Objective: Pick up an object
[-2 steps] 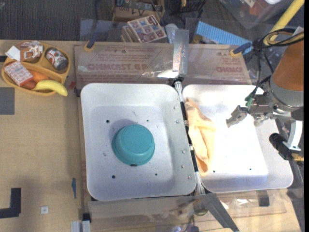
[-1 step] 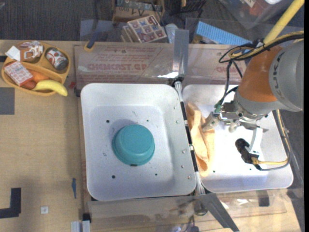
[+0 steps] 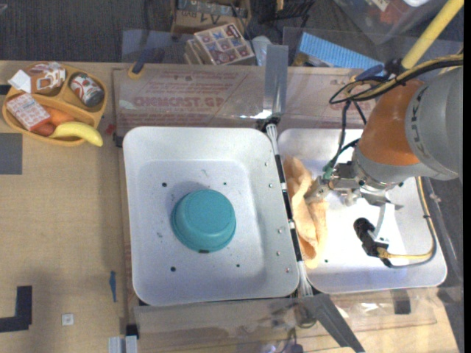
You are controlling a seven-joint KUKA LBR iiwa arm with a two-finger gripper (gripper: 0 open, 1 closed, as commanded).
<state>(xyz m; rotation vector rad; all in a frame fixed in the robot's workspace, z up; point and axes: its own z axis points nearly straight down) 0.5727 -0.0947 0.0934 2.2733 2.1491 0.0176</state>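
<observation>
Far left on the surface (image 3: 59, 234) you've got a yellow tray (image 3: 15, 116) with a banana (image 3: 77, 132) and snack packs. Left bin (image 3: 147, 153) holds a teal bowl (image 3: 204, 220), upside down. Right bin (image 3: 412, 274) has a crumpled orange cloth (image 3: 307, 212) along its left wall, tool (image 3: 324, 186) right at it; can't tell if it's open or closed.
</observation>
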